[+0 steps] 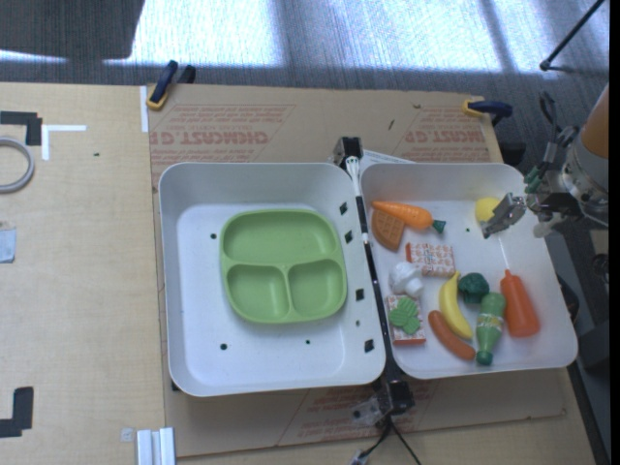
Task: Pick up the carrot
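Cardboard sheeting covers the bench beneath two white bins set side by side. Within the right bin, the carrot lies near the far left corner, its green tip pointing toward the middle, with a waffle piece touching its near side. Just beyond that sit a small printed box, a white garlic bulb, a banana, broccoli, a sausage and an orange bottle. A yellow lemon rests near the far edge, just beside the gripper, whose fingers stand slightly spread, pinching nothing. A green divided plate fills the left bin.
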Motion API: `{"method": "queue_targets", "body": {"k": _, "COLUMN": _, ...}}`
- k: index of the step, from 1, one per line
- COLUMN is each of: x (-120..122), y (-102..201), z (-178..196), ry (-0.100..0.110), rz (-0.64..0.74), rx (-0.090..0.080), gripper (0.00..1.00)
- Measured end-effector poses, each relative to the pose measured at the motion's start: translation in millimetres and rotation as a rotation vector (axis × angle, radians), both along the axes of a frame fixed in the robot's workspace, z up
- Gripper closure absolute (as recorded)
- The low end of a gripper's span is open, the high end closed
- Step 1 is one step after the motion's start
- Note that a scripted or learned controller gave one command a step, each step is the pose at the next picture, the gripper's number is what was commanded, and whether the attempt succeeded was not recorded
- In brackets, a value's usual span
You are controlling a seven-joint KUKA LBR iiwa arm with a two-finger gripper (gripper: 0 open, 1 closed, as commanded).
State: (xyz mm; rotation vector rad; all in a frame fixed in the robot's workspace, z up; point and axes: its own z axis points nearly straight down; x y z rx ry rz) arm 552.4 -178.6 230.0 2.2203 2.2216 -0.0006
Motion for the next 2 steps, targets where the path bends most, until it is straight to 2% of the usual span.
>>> {"method": "queue_targets", "body": {"k": 1, "x": -68, "y": 44, "z": -39, "ry": 0.001, "rz": -0.156, "rx": 0.001, "gripper": 0.00}}
{"method": "queue_targets", "body": {"k": 2, "x": -9, "y": 89, "z": -38, "ry": -0.001, "rz": -0.129, "rx": 0.000, "gripper": 0.00}}
